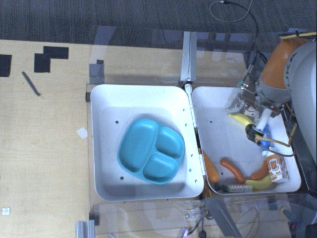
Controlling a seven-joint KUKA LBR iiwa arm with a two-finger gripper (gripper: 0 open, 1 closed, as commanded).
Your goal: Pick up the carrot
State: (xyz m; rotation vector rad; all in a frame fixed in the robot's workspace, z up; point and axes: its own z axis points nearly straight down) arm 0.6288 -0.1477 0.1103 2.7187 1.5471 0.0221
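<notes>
One carrot [211, 168] lies by the right bin's [218, 133] left wall, well apart from the claw [242, 104]; grip state unclear.

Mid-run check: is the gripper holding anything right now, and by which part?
Cannot tell: the gripper hangs right at a yellow piece, contact hidden. Not the carrot, which lies apart at the left wall of the right bin.

Smooth, faintly glossy plastic on the blue plate [151, 150]; the left white bin [105, 114] looks matt plastic, the bench [44, 157] pale grained wood.
</notes>
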